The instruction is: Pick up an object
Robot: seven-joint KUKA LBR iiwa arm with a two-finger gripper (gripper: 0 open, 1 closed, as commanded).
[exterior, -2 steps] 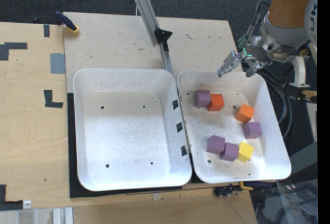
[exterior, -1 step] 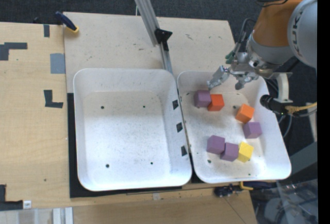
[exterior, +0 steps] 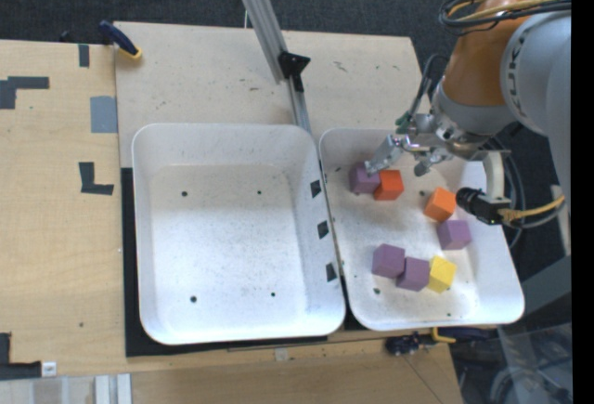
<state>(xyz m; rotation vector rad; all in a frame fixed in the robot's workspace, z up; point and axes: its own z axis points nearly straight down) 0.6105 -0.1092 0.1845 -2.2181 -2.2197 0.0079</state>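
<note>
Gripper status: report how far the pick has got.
Done: the grey arm's two-finger gripper has reached into the right white bin, above the small purple cube and orange-red cube that sit touching. In hand: nothing visibly between the fingers. Left: grasp and lift one; both cubes rest on the bin floor, as do the other blocks nearer the front.

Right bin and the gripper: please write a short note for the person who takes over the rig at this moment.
Gripper: low over the far end of the right white bin, fingers spread, holding nothing.
Things: small purple foam cube touching the orange-red cube, right below the gripper. Orange cube and a purple cube toward the right wall. Two more purple cubes and a yellow cube clustered near the front.
Done: nothing lifted.
Left: close on one cube and raise it.
</note>
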